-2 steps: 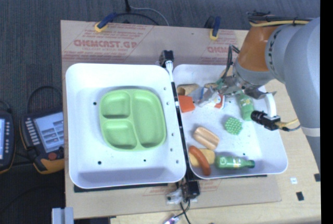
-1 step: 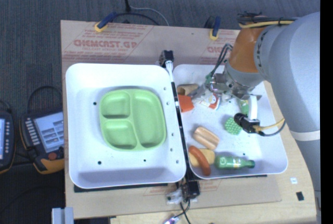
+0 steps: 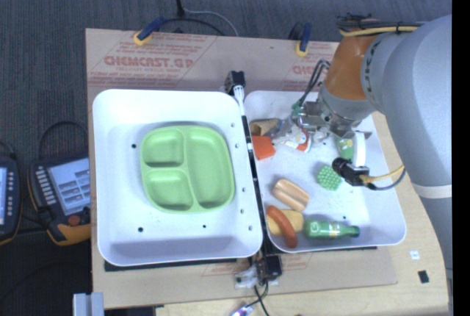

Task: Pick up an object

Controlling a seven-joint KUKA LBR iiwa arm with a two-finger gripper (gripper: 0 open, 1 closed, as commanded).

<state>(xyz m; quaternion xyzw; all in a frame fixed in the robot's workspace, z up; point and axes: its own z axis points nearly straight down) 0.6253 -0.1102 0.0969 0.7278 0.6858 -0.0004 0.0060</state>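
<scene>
Brown board tabletop (image 3: 154, 61) on dark carpet, bearing two white bins side by side. Left bin (image 3: 110, 160): green divided plate (image 3: 187, 167). Right bin (image 3: 389, 219): hot dog bun (image 3: 291, 195), red sausage (image 3: 281, 225), green bottle (image 3: 330, 230) lying flat, green textured piece (image 3: 329, 177), orange block (image 3: 263, 149). Grey arm (image 3: 411, 79) reaching in from right, jaws (image 3: 305, 132) low over far part of right bin near orange block; opening and grip impossible to tell.
</scene>
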